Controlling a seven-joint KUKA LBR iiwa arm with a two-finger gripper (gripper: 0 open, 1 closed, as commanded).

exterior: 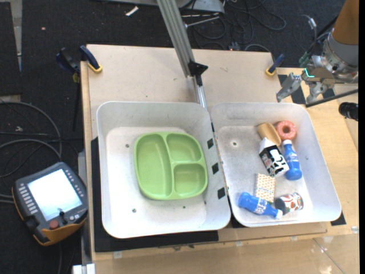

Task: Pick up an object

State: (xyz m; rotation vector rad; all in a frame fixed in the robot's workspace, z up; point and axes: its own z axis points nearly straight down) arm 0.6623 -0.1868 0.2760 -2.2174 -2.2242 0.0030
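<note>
Objects for picking lie together in the right bin [319, 153], six of them as we count. At the far side we see one pink ring-shaped piece [285, 129], like a doughnut, touching the tan end of a black-and-white bottle [271, 152] that lies on its side. Just beside that bottle, on its right, lies one blue bottle [291, 161] with a white band. Nearer the front we see a second blue bottle [258, 204] lying slantwise, a small flat patterned packet [264, 186] between it and the black-and-white bottle, and one short red-and-white can [289, 202] on its side, touching the tip of that second blue bottle. So we count two blue bottles and one each of the rest.

The left bin [108, 153] holds a single green divided plate [170, 165] with three compartments, lying flat near the middle.

Both bins sit side by side on the pale surface [142, 73], their inner rims touching.

Our pincer [308, 90] hangs at the upper right, above the surface just beyond the far right corner of the right bin, well apart from every object. Its fingers look spread, with nothing between them. Off the surface to the left, on the dark floor, lies a teach pendant [50, 201] with a bright screen.
</note>
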